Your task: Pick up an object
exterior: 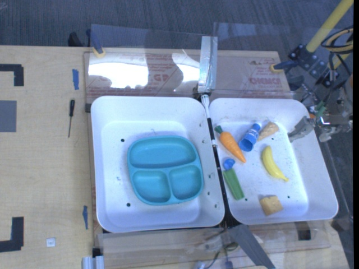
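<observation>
Banana (274, 163) in right bin (321, 200) | jaws (300, 129) up-right, apart

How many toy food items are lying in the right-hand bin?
6: a carrot by the left wall, a green marker-like stick below it, a blue bottle in the middle, a bread-like piece beside it, a banana, and a tan chunk near the front. None seems hidden.
</observation>
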`<move>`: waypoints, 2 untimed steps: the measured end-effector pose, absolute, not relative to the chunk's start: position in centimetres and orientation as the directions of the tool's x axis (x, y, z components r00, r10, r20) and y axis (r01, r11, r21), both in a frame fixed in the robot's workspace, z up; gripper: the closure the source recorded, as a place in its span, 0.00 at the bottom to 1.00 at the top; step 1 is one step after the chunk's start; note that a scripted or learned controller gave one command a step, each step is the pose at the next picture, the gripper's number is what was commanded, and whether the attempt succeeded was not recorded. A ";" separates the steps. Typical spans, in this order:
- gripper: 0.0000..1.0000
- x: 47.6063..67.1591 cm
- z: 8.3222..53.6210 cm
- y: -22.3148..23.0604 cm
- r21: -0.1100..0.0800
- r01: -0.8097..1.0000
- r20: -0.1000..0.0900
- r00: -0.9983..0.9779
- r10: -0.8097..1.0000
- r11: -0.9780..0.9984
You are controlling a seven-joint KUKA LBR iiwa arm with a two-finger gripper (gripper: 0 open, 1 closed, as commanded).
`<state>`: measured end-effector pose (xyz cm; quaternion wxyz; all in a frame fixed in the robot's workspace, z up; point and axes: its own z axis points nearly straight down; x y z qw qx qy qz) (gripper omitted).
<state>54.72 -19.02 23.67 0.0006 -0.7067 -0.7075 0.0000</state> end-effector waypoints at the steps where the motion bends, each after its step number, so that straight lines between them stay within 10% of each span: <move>1: 0.00 53.6 9.1 -15.8 0.004 0.997 -0.001 -0.076 0.997 0.076; 2: 1.00 53.6 10.0 -15.9 0.005 0.997 -0.002 -0.072 0.997 0.072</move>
